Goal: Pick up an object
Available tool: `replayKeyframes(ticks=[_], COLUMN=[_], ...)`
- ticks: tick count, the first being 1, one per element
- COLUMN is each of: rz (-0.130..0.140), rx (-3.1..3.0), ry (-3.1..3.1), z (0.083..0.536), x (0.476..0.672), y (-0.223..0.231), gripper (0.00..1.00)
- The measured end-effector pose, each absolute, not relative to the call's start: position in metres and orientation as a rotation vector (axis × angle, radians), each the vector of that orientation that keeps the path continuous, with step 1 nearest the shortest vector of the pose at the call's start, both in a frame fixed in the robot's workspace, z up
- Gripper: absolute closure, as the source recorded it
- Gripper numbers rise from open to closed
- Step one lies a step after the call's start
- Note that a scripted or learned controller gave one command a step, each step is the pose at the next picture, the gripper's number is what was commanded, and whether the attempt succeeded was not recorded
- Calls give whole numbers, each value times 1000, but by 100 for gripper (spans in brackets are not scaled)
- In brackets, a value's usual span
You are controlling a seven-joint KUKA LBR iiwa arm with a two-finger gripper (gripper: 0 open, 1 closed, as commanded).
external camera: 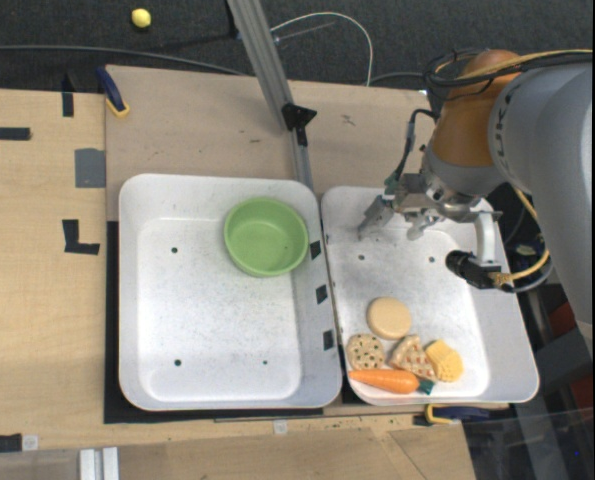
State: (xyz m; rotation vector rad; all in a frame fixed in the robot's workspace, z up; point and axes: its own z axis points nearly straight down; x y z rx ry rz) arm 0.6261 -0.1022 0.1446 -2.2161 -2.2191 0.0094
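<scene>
Nothing grasped yet: gripper [392, 220] is spread, empty, over right bin [497, 363]; food pile [405, 350] untouched.

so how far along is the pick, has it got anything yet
Nothing looks picked yet. The gripper hangs open over the right bin's far end with nothing between its fingers. The round biscuit, carrot and corn lie at the near end. Reaching, grasping and lifting remain.
</scene>
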Motion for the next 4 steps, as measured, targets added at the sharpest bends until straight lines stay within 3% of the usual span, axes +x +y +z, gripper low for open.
replayKeyframes(ticks=[1,2,4], rz=[9,3,-3], rx=[-2216,-2217,-2222], ry=[-2220,-2223,-2225], z=[90,104,205], x=[624,626,624], y=[-101,-101,-100], gripper=[0,100,100])
